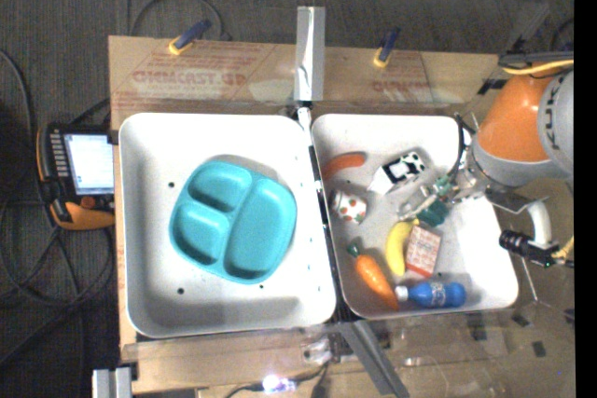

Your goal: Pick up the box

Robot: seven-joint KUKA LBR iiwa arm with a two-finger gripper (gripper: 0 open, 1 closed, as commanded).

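Your gripper point(437, 197) hangs low in the right bin point(485, 280), a little right of the frame's centre, reaching in from the orange-banded arm point(522, 130) at the right edge. Whether it is apart or together you cannot tell from this slanted top view: the metal parts blur into the clutter beneath. Something teal-green sits at its tip, but it is too small to say whether that is part of the tool or an object, so do not count anything as held.

Just below the gripper, lying flat, is the box point(423, 251), a small reddish-orange carton near the bin's middle. Its upper end appears to lie just beneath the gripper tip; contact cannot be confirmed. It is hemmed in: a banana point(399, 247) lies along its left side, touching or nearly so, and a blue bottle point(437, 295) lies across the bin floor just below it. That crowding is likely why the gripper comes from above at the box's free upper end.

Further out, a carrot point(373, 274) lies at a slant left of the banana, a white ball with coloured spots point(351, 207) sits above it, a red-orange sausage-shaped thing point(342, 162) lies near the bin's upper left corner, and a black-and-white item point(405, 168) rests above the gripper.

The left bin point(149, 294) holds a teal divided plate point(233, 217), well apart from the work. Both bins rest on the worktop point(224, 79).
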